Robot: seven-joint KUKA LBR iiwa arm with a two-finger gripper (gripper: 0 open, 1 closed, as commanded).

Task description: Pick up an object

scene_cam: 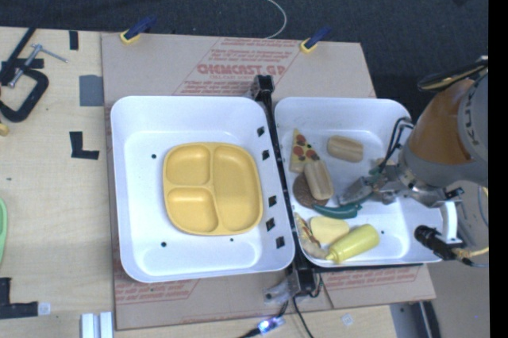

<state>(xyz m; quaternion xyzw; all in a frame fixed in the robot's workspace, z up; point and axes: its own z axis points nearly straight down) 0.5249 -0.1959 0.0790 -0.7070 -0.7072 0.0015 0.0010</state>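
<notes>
Grey arm w/ orange band, black cable, metal gripper.

Arm cut off by the right edge beside the right bin; gripper too blurred to read its fingers; brown disc half hidden under the wooden block; green thing cut off at the left edge.
</notes>
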